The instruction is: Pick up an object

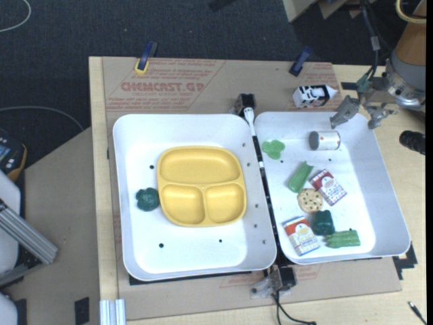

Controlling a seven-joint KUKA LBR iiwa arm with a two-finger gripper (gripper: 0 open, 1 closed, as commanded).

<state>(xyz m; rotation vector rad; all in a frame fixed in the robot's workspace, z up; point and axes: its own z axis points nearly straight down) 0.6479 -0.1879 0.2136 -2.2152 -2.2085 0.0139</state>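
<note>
Gripper [359, 112] above right bin [385, 181], arm cut off at frame edge

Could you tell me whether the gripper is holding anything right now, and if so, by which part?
Nothing is held. The gripper hangs open above the right bin's far edge with nothing between its fingers; the nearest item, a small grey cylinder, lies apart from it in the bin.

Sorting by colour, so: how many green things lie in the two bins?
5. Left bin: dark green piece beside the yellow tray. Right bin: light leaf, green block, dark teal piece, green piece at the near edge.
</note>
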